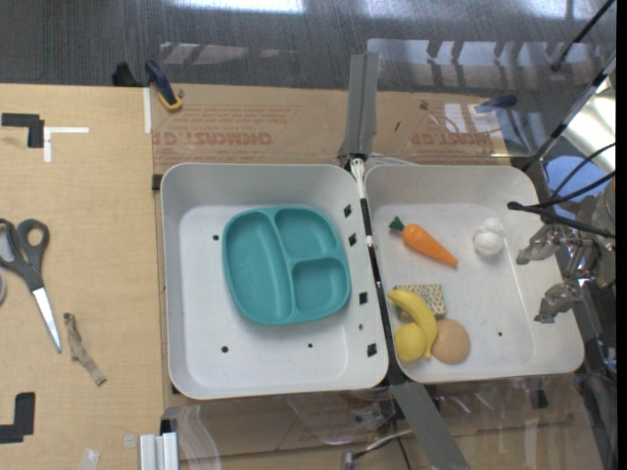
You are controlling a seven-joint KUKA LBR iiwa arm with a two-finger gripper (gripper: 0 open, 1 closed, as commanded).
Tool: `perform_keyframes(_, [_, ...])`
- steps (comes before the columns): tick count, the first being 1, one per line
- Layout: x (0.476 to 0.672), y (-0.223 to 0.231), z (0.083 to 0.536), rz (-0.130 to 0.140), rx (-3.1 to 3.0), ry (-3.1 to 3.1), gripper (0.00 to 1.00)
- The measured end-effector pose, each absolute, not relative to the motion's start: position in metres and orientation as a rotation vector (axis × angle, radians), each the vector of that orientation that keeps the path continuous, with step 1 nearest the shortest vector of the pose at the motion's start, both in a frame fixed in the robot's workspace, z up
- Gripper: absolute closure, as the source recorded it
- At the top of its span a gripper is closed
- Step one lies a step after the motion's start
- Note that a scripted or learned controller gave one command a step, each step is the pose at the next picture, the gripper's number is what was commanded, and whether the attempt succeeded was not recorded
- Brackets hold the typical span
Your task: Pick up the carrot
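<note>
Carrot (pixel 427 243): laid aslant in the right bin (pixel 509 346), toward its back left corner.
Neighbours: white ball (pixel 487 240) beside it; banana (pixel 414 318) nearer the front edge.
Gripper (pixel 556 274): seen at the bin's right edge, apart from the carrot; its state cannot be told.

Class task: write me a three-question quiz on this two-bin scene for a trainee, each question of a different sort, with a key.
1. True or false: the carrot lies in the right bin.
2. What lies in the left bin? A) scissors B) teal tray C) banana
3. Fill in: the banana touches a yellow ____.

Key: 1 true. 2 B, the tray. 3 lemon.
</note>
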State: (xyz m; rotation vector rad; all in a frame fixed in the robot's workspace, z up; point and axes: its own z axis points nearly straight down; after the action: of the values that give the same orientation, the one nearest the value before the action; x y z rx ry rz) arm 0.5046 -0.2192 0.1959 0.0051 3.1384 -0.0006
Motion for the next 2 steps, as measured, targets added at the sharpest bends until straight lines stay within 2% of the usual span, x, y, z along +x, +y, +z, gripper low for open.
perform_keyframes(1, [0.554, -0.145, 0.093, 0.000, -0.055, 3.137, 0.00])
perform_keyframes(2, [0.614, -0.116, 0.095, -0.001, 0.056, 3.136, 0.00])
